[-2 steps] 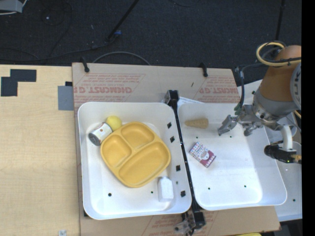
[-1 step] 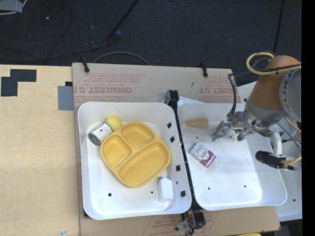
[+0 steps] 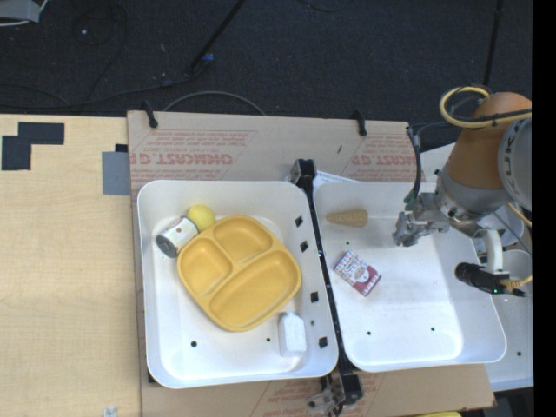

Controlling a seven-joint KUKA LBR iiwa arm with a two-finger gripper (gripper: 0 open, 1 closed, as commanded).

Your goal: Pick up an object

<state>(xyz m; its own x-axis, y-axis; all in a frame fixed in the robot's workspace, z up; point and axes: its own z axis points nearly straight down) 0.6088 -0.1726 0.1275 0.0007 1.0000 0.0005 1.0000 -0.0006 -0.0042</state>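
My gripper [image 3: 407, 231] hangs over the upper right part of the right bin [image 3: 434, 337], with the orange-banded arm rising behind it. Left of it lies a tan bread-like piece [image 3: 347, 218], and below left lies a small red and white packet [image 3: 357, 273]; the gripper touches neither. The left bin [image 3: 165, 337] holds a yellow divided plate [image 3: 239, 271], a yellow ball [image 3: 201, 216], a small can [image 3: 176, 236] lying on its side, and a white bottle-like object [image 3: 292, 333].
A black divider [image 3: 320, 268] separates the two bins. Cardboard [image 3: 261, 150] lies under and behind the bins. A wooden bench top [image 3: 61, 276] spreads to the left. Black cable fittings [image 3: 486, 278] sit at the right bin's right edge.
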